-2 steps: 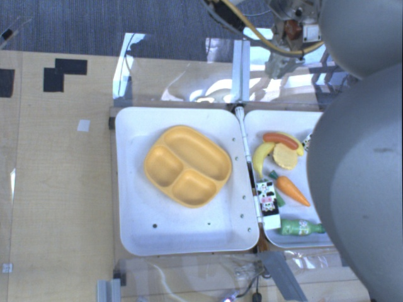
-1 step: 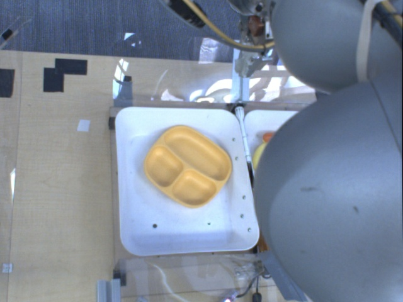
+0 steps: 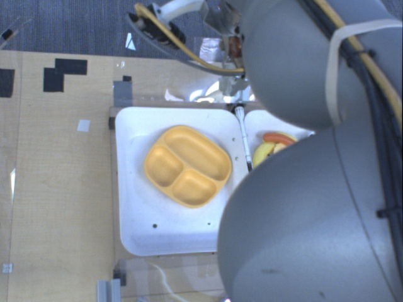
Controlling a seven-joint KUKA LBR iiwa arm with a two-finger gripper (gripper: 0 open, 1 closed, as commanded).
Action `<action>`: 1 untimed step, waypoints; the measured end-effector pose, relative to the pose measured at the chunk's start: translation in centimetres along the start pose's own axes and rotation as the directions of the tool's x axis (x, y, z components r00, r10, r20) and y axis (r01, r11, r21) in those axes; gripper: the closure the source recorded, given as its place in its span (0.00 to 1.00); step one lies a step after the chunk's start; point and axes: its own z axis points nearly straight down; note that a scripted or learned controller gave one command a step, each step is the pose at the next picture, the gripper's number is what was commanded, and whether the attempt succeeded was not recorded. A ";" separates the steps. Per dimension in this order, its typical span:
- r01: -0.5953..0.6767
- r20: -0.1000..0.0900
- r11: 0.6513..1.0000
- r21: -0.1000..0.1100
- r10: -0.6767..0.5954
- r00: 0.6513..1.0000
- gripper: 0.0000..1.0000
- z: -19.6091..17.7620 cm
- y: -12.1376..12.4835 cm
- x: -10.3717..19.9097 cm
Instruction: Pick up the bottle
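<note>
- Two-finger end effector (image 3: 228,43) of grey arm poised beyond far rim of left shallow white bin (image 3: 133,187); how far open, cannot tell
- Clear glinting plastic bottle (image 3: 211,49), if read rightly, just beside it
- Probably light, slippery, easily crushed; best taken gently at mid-body

Yellow divided plate (image 3: 187,165) (three compartments) in left bin (image 3: 135,231)

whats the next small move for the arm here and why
Probably pull the arm back toward the right so the camera can see the right bin. Its grey bulk covers most of that bin; just a bit of yellow and red objects peeks out, and I see no bottle. The left bin holds a yellow divided plate.
</note>
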 end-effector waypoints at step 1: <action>0.001 0.000 1.000 -0.001 -0.001 1.000 1.00 0.0 4.4 -7.2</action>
